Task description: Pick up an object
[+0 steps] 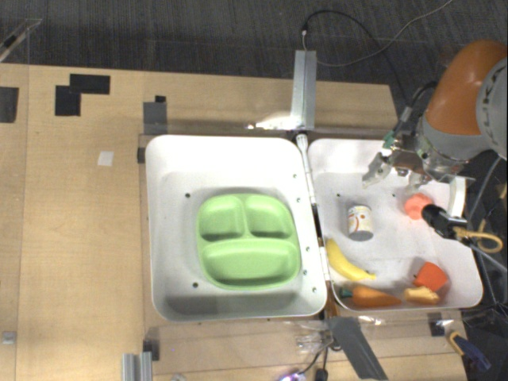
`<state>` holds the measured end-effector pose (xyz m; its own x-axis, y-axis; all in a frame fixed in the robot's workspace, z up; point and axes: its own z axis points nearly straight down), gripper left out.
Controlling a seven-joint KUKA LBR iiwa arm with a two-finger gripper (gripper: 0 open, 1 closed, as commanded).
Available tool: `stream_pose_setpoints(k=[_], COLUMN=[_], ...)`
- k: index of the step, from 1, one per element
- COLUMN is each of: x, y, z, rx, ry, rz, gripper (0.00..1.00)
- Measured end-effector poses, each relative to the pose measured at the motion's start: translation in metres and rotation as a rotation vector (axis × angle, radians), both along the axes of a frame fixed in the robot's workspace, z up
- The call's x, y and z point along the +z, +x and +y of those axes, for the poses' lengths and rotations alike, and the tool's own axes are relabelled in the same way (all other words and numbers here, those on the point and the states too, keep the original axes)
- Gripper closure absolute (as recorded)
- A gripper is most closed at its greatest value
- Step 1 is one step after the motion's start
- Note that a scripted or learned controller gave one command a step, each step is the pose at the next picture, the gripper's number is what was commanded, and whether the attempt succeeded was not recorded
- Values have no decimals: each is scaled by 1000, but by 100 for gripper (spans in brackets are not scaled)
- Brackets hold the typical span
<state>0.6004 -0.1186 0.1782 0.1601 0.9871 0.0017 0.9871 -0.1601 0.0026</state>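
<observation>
table [79,236]: wood top, two white bins sitting side by side on it
left bin [171,213]: just a green tray [248,239] in the middle, three compartments, nothing in them
right bin [337,161]: all the pickable stuff lives here
arm [468,94]: reaching in from the right, hanging over the far right part of the right bin
hand [394,165]: up near the bin's far wall, nothing visible between its fingers. Whether they're spread or pinched, honestly can't tell from this angle
banana [348,263]: against the divider wall, near side
carrot [375,297]: tucked along the near wall, just under the banana
can [359,221]: small white one, about mid-bin, probably the easiest target
orange block [431,276]: near right corner
pink thing [416,206]: closest to the hand, just right of it
risk: banana and carrot hug the walls, so I'd guess the fingers could hit the bin there. The can may roll or tip if nudged off-centre.
</observation>
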Motion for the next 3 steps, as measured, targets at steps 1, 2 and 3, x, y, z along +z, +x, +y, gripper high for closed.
stream_pose_setpoints(k=[1, 2, 3], x=[-88, -76, 7], y=[-36, -34, -52], z=[6, 7, 81], rx=[34, 35, 29], ry=[-2, -1, -1], rz=[-11, -17, -2], gripper=[0, 100, 100])
